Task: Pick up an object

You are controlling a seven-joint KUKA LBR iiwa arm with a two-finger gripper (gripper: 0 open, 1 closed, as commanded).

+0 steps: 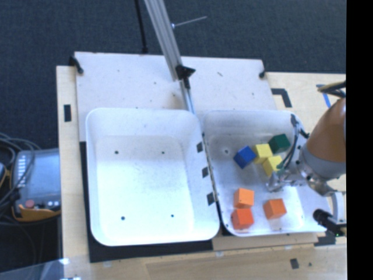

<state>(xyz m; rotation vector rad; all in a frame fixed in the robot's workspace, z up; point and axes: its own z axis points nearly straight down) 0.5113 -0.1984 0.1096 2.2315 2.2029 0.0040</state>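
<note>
Camera view: yellow block [271, 165] beside end effector [275, 182].

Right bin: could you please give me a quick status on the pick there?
Pincer low in right bin, beside yellow blocks. Nothing seen held. Blue, green, three orange blocks close around.

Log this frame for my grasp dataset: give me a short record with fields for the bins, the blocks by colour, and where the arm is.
left bin: white, shallow, no blocks in it
right bin: white, holds all blocks
blue block: upper middle
green block: upper right
yellow blocks: two, between blue and green
orange blocks: three, near the front edge
arm: over right side of right bin
end effector: low beside the yellow blocks, grip unclear
</note>
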